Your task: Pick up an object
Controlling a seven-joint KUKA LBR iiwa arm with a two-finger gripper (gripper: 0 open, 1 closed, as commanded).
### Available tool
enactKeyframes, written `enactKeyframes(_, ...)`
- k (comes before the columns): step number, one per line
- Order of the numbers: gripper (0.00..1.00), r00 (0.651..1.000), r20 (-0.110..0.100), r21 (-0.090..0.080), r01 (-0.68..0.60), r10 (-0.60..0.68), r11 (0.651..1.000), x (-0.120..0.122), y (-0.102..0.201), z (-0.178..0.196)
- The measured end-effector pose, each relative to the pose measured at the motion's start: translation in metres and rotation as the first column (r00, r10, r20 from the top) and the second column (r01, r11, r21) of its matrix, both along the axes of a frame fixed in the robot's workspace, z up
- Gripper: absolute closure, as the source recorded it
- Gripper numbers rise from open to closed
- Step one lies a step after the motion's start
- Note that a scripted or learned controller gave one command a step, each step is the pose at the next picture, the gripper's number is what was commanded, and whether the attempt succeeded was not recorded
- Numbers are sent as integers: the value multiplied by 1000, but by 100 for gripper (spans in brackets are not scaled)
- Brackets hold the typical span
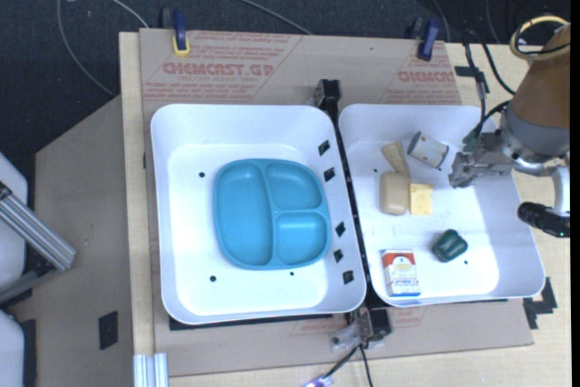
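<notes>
The gripper (460, 169) hangs near the right bin's (507, 281) 2 o'clock rim; whether it grips, I cannot tell. The tan block (393, 193), long axis 12-to-6, lies centre-left.

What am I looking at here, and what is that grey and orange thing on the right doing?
One camera looks down at a slant on a bench with two shallow white bins. The grey and orange thing is a robot arm reaching in from the right; its grasping tool hangs over the right bin. I see nothing held in it. The left bin holds a blue divided plate. The right bin holds several small things: a tan block, a yellow piece, a grey piece, a dark green object and a small red and white box.
</notes>
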State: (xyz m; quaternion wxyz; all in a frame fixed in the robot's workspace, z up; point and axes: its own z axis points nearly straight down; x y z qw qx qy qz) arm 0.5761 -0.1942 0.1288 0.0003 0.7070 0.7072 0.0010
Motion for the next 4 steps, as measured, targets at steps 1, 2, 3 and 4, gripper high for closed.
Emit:
enactKeyframes(1,100,1000,6,-4,0,0,1000,1,-7,63)
enactKeyframes(2,100,1000,1,-2,0,0,1000,2,-7,76)
enactKeyframes(3,100,1000,-2,3,-6,6,1000,-4,50,89)
enactKeyframes(4,100,1000,-3,3,-6,6,1000,-11,104,99)
